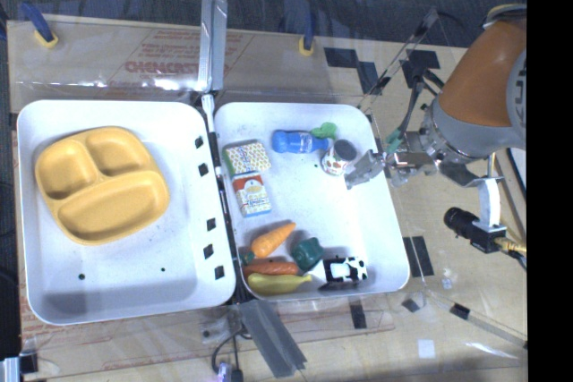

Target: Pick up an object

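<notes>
The objects lay in the right bin (pixel 387 219), none of them lifted. A blue bottle (pixel 292 141) lay near the far wall with a green piece (pixel 323 131) touching its right end, and a small cup (pixel 336 158) sat just right of them. A checked packet (pixel 247 157) and a red-and-white carton (pixel 252 194) lay along the left wall. Near the front wall sat a carrot (pixel 273 238), a red pepper (pixel 271 267), a banana (pixel 279 283), a dark green block (pixel 307 252) and a black-and-white cow (pixel 344 271), packed close together. The gripper (pixel 363 168) hung over the bin's right edge, just beside the cup. Whether its fingers stood wide or narrow could not be told; nothing showed between them. The left bin (pixel 54 304) held a yellow tray (pixel 100 183). Both bins rested on the tabletop (pixel 448 318).
</notes>
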Available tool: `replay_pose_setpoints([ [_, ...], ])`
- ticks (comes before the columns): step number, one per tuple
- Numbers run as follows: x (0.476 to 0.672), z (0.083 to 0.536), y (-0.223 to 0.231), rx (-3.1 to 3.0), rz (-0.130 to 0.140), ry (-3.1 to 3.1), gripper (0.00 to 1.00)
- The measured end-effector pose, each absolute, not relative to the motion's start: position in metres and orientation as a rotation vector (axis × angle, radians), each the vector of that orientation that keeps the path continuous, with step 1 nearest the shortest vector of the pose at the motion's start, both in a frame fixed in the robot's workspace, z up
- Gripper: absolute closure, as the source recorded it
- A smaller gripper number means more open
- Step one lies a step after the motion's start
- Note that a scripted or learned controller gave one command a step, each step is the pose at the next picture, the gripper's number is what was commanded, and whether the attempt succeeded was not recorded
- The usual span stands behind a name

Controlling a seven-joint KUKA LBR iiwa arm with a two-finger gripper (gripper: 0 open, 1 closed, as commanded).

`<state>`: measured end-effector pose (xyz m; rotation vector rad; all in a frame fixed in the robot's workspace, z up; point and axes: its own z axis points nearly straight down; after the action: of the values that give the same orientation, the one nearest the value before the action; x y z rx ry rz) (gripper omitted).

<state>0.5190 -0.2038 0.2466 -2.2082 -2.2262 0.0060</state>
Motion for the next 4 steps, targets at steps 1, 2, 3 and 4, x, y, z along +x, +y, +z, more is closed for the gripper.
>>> replay_pose_setpoints([
  [1, 0.587, 0.09, -0.187, -2.182, 0.005, -2.256, 0.0],
  [2, 0.589, 0.135, -0.204, -1.948, 0.003, -2.462, 0.0],
  [3, 0.62, 0.09, -0.208, -1.861, 0.009, -2.519, 0.0],
  [4, 0.629, 0.087, -0.174, -1.906, 0.031, -2.465, 0.0],
])
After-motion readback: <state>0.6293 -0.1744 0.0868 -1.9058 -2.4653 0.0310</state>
